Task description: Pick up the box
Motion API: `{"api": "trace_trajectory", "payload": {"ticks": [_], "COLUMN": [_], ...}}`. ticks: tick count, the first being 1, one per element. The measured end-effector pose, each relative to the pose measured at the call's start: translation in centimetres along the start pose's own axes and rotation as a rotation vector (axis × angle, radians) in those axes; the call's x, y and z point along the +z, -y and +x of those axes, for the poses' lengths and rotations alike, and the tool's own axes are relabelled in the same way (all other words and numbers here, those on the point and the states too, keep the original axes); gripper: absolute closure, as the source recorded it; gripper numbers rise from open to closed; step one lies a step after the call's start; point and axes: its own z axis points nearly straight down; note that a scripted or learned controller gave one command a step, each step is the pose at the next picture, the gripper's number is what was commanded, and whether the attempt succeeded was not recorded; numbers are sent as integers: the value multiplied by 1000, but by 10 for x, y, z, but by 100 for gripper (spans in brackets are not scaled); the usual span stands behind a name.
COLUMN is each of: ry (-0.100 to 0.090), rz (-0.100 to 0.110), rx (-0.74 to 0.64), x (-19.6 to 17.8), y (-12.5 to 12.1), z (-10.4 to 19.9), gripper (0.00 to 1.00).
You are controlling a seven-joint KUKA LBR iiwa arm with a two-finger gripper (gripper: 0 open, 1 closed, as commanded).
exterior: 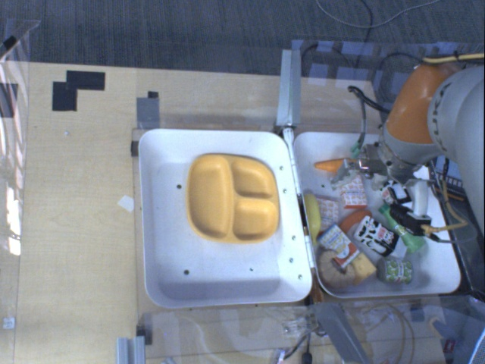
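The right bin [447, 279] is crowded with small items. A black-and-white patterned box [375, 235] lies near its middle, tilted. A small blue-and-white box [335, 239] sits left of it, and a flat red-and-white packet [353, 196] lies further back. My gripper [363, 163] hangs over the back of this bin, beside an orange carrot [330, 166] and above the packet. The grey arm with its orange band [413, 108] comes in from the right. Nothing can be seen held in the gripper.
The left bin [163, 271] holds a yellow compartment tray [231, 197]. In the right bin, a banana [311, 216] lies along the left wall, a tan round piece [345, 268] at the front, a green item [395, 271] at the front right. Cables [413, 222] trail from the wrist.
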Motion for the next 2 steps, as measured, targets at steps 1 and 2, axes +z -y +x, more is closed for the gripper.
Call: {"api": "trace_trajectory", "payload": {"ticks": [1,2], "ry": [-1,0], "rz": [-1,0], "rx": [-2,68], "x": [-8,-102], "y": [-2,-22], "z": [1,88], "gripper": [100,100]}}
